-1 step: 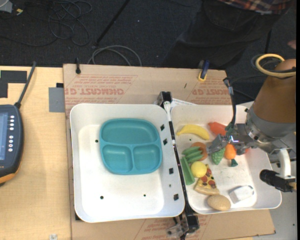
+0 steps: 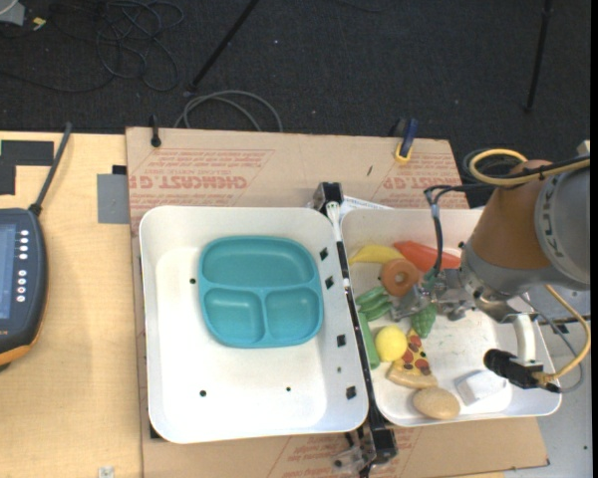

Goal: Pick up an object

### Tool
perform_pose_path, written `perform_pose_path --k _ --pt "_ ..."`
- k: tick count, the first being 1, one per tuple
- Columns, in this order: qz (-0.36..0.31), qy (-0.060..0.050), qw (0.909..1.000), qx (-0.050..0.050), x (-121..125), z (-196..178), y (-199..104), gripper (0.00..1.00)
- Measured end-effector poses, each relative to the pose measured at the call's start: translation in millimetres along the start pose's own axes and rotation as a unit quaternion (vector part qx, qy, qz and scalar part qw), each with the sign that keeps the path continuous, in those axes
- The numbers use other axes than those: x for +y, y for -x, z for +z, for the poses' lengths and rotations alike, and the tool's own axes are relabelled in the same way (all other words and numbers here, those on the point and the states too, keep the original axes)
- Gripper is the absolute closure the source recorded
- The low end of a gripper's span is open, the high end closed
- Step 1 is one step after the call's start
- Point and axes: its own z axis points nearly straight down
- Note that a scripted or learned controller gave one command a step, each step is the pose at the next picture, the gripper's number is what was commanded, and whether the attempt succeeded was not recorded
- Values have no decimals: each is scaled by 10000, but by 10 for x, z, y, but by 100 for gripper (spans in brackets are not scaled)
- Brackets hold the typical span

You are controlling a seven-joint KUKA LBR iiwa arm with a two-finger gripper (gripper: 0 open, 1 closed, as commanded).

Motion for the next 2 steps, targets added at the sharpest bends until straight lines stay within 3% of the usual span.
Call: perform_pose_path --k 1,2 --pt "31 16 10000 -1 -3 -161 19 100" --pt "-38 53 10000 2 -221 -1104 -820 100"
